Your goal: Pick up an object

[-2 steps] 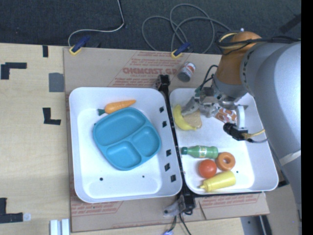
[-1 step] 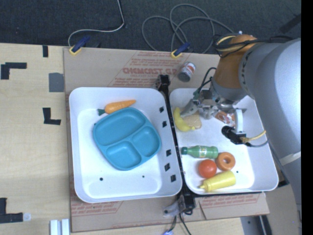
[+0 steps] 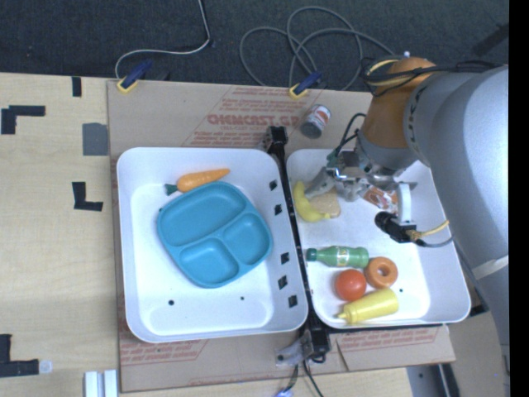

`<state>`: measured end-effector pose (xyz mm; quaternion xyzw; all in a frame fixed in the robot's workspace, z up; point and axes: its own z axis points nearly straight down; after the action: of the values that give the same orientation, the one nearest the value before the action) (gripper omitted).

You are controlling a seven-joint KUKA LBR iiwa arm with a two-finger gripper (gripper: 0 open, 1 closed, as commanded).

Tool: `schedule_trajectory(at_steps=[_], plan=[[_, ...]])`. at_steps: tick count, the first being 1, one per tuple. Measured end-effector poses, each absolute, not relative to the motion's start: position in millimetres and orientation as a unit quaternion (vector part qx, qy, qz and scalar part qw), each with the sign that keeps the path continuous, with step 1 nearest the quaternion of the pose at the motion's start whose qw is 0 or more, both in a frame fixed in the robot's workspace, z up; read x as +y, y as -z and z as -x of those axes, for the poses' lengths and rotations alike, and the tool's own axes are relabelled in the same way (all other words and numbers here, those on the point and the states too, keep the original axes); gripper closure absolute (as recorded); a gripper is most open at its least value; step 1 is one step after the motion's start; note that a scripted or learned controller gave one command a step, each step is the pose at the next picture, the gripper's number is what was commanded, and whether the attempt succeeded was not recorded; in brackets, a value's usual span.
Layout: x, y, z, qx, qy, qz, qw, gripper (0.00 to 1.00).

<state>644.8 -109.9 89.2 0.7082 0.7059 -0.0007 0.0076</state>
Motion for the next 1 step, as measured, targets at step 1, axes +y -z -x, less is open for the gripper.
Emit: schedule_trajectory(at_steps=[1], plan=[[-106.8,-97.5,-644.4,0.706,-0.0002,-0.708,0.004,1.0]])
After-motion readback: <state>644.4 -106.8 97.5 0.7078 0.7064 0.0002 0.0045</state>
